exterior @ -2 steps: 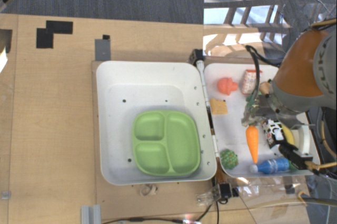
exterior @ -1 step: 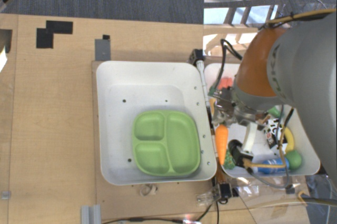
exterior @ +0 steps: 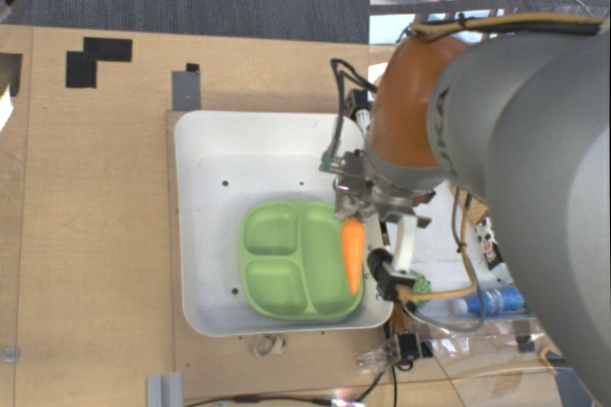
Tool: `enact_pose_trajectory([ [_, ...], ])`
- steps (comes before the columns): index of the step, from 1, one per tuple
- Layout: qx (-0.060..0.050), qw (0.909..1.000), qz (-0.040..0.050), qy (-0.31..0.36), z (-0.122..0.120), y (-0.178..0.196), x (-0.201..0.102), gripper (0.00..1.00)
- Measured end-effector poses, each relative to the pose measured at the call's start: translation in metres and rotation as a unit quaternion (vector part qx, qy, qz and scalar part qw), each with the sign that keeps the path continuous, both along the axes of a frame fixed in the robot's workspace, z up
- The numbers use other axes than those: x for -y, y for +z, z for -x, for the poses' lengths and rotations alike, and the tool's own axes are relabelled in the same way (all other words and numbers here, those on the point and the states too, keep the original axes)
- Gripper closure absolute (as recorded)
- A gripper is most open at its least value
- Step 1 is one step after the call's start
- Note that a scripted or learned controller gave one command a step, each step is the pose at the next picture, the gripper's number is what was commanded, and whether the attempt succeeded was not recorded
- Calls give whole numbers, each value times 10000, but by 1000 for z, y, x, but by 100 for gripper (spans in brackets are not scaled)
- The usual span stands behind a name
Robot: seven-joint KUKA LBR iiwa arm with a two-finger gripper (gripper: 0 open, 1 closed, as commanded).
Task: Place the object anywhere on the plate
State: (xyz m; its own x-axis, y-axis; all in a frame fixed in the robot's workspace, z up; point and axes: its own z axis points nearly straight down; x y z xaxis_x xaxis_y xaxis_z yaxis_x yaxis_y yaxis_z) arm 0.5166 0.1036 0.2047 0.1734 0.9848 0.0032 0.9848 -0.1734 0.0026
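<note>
Orange against green is what I see first from the overhead camera: a carrot (exterior: 352, 253) lies lengthwise along the right edge of the green divided plate (exterior: 291, 259), its top end just under the gripper (exterior: 357, 214), and I cannot tell whether the gripper is gripping it or merely above it, because the wrist hides that part. The plate sits in the lower right part of the left white bin (exterior: 205, 195), while the grey arm (exterior: 516, 138) with its orange band (exterior: 406, 99) covers most of the right bin, where I can make out a blue plastic bottle (exterior: 492, 303) lying near the lower edge.
</note>
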Motion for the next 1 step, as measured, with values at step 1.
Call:
enact_pose_trajectory([
  [1, -2, 10000, 13, -25, 0, 0, 3, 0],
])
